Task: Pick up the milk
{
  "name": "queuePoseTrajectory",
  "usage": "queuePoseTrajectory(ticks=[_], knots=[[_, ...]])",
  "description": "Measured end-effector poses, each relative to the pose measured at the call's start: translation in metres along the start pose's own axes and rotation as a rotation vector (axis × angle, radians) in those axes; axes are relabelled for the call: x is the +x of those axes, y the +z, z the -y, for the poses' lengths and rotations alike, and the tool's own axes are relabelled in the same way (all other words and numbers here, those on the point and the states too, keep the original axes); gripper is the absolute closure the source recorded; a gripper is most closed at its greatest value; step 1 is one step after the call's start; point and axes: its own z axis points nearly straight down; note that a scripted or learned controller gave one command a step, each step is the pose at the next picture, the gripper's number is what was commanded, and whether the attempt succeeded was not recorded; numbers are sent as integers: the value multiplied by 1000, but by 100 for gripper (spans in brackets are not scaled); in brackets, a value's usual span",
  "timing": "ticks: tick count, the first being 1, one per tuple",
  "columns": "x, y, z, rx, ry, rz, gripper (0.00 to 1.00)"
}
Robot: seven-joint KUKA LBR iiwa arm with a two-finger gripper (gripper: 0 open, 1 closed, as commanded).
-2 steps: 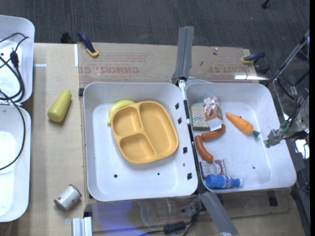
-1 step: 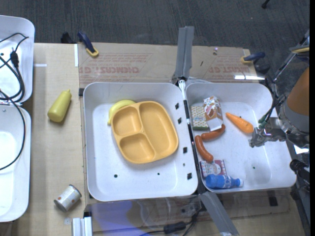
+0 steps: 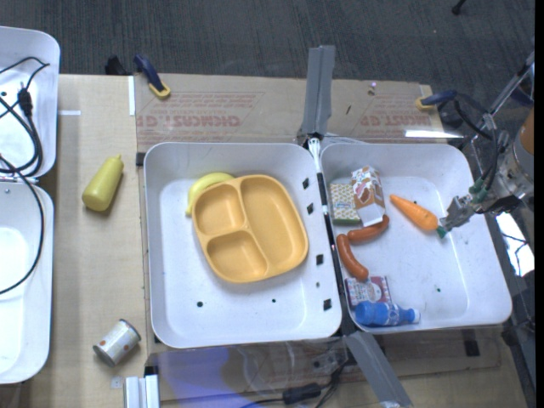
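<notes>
The gripper point(image 3: 457, 211) hung beside the carrot point(image 3: 414, 212), its state impossible to tell; the milk point(image 3: 367, 187) lay untouched, well left of it.

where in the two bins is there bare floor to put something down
Right bin: bare floor right of the sausages and below the carrot. Left bin: a bare strip along the front, below the yellow divided plate. The right bin's left side is crowded: milk carton, sausages, blue bottle. The hand sits by the carrot's tip.
</notes>
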Motion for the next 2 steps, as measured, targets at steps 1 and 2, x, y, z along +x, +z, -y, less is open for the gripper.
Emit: queuePoseTrajectory(ticks=[1,2], knots=[[83,19,-3,3,-116,-1,100],[183,58,-49,3,-282,-1,100]])
